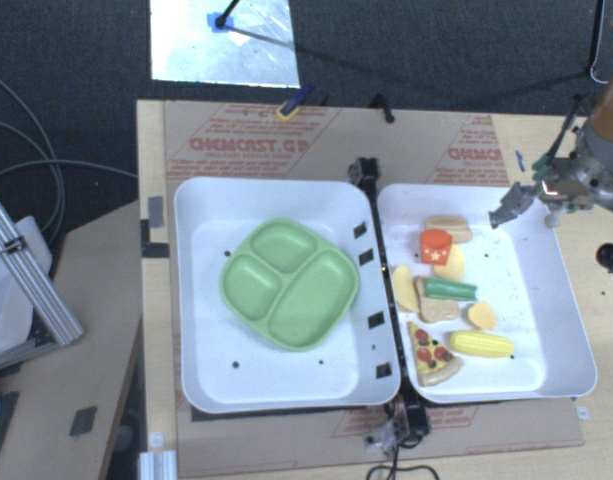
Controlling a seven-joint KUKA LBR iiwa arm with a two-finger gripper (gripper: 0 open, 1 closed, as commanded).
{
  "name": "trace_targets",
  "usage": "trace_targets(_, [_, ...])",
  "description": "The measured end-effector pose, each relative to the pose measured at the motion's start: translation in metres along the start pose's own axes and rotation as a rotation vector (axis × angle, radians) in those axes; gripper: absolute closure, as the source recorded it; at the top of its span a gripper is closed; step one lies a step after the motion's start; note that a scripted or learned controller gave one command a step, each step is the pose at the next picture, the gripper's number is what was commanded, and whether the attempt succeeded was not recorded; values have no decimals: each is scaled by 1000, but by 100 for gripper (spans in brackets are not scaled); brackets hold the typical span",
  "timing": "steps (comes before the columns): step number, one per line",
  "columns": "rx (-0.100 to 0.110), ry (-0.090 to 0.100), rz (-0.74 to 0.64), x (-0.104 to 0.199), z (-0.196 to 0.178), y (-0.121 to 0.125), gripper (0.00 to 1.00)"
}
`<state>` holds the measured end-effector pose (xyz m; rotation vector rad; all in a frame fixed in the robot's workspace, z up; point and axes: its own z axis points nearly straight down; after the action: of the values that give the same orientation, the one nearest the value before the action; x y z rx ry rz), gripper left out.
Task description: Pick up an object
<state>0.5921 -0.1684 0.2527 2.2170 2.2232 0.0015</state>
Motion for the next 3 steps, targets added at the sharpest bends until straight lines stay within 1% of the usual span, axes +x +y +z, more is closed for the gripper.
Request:
trace_targets(1, [10,3,2,2,167,-9,0])
trace_targets(2, [7,4,2,41,169,-68,0])
trace_targets(3, [-2,0,-2,79,167,-68,0])
